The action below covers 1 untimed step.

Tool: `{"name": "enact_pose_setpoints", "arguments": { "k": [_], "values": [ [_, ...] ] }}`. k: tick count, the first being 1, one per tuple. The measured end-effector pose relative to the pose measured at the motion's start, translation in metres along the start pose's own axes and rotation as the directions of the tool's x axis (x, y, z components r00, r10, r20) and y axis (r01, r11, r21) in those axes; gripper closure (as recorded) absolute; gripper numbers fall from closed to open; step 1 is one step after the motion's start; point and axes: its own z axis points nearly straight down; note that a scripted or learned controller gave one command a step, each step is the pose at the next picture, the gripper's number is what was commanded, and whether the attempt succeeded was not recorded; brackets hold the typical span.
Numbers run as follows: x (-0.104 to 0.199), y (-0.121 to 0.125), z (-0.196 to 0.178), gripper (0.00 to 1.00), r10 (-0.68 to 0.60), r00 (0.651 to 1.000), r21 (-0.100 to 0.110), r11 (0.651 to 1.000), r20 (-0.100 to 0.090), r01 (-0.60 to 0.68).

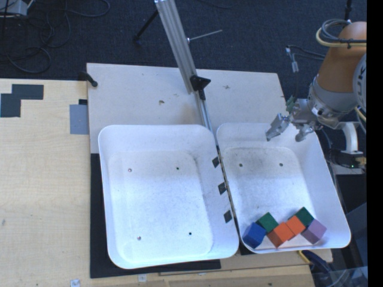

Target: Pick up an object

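The gripper hung over the right bin's far edge, fingers spread open, holding and touching nothing. Five blocks clustered in that bin's near right corner. The left bin sat beside it on the wooden bench

Gripper at upper right, spread apart over the right bin's far rim, holding nothing. Blocks clustered in that bin's lower corner: blue, green, orange, dark green, purple. Left bin at centre.
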Motion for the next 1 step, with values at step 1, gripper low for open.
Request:
{"name": "enact_pose_setpoints", "arguments": {
  "k": [1],
  "values": [
    [0.0728, -0.0021, -0.0426, 0.0, -0.001, 1.0, -0.007, 1.0, 0.0, 0.001]
  ]
}}
